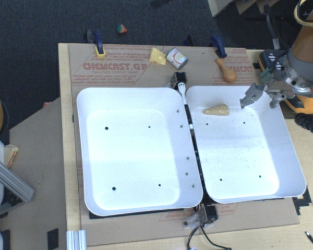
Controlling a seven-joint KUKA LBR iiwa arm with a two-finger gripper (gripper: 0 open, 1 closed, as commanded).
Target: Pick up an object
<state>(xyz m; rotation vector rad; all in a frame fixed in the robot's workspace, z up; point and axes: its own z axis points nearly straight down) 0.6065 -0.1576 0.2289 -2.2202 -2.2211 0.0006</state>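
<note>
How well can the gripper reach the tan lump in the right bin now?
Probably yes. The gripper hangs above the right bin, beside the tan lump, and nothing lies between them.

The brown board (126, 65) under the bins bears red print reading "CHEMCAST".

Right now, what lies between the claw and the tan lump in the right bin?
Nothing: in the camera view, bare white floor of the right bin separates the claw from the tan lump, which lies toward the bin's far edge.
</note>
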